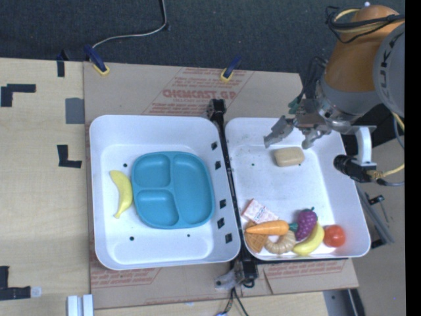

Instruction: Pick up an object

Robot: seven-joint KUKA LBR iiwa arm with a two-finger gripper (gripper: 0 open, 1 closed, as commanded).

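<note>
From the overhead camera I see my gripper [293, 135] hanging over the far end of the right bin [342, 196], fingers spread apart with nothing between them; the near finger [279, 131] juts toward the bin's middle divider and the other sits closer to the wrist. Just below it on the bin floor lies a tan, soap-like block [289, 157], well apart from the pile at the near end, where a carrot [266, 228], a bunch of purple grapes [305, 221], a yellow banana [310, 240], a red tomato [334, 236], a bread-like piece [281, 243] and a small printed packet [258, 212] crowd together. I judge the block the cleanest target, since nothing touches it. To do this well I would centre the open fingers across its short side, descend straight until the tips flank it near the floor, then close and lift without dragging. The left bin [105, 196] holds a blue divided plate [172, 189] with a second banana [122, 192] beside it.
</note>
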